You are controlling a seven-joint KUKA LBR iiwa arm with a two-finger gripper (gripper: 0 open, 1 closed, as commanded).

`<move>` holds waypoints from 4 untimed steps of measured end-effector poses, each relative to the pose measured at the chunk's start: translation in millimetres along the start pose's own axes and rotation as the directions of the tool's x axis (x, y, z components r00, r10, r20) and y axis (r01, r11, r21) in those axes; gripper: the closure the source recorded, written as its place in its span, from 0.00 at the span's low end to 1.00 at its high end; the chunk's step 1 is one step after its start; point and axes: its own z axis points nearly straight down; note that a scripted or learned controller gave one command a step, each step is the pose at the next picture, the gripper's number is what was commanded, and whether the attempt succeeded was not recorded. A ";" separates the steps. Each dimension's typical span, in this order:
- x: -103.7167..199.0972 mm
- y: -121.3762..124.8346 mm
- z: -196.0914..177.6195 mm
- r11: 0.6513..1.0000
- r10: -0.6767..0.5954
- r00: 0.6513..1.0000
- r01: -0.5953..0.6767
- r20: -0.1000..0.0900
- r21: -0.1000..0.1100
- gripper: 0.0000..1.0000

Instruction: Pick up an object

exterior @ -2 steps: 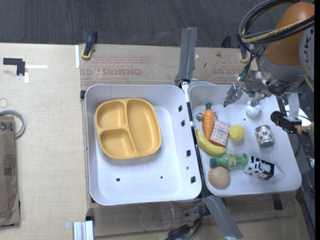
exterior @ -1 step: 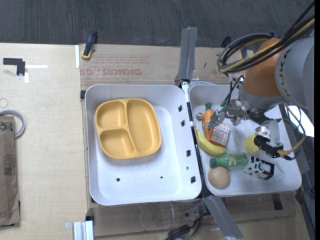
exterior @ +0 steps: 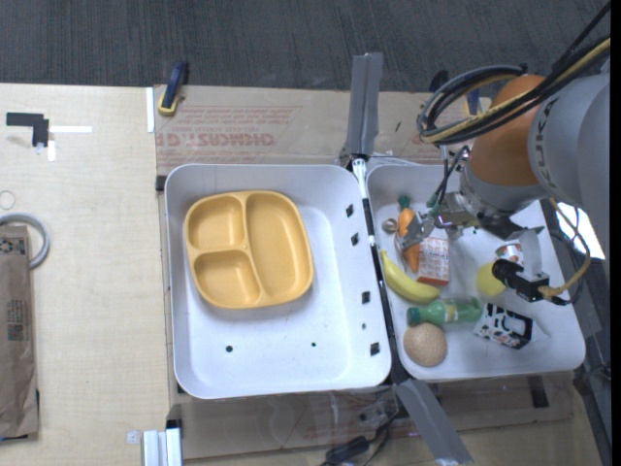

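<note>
My gripper is low over the right bin, near its left wall, with the arm coming in from the upper right. Directly under it lie an orange carrot-like piece and a red and white packet. A banana curves just below them. A green bottle lies on its side further forward, with a round tan ball in front of it. A yellow lemon-like object and a black and white item sit to the right. I see nothing lifted.
The left bin holds a yellow divided plate. A grey divider runs between the bins. Black and yellow cables loop over the arm. A small white can stands beside the arm's black bracket.
</note>
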 end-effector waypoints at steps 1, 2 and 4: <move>-1.3 0.2 -9.6 1.000 0.003 1.000 -0.003 0.001 -0.002 1.00; -1.2 0.2 -9.6 1.000 0.003 1.000 -0.003 0.001 -0.001 0.00; 21.6 54.7 -100.7 1.000 -0.010 1.000 0.010 0.001 -0.001 0.00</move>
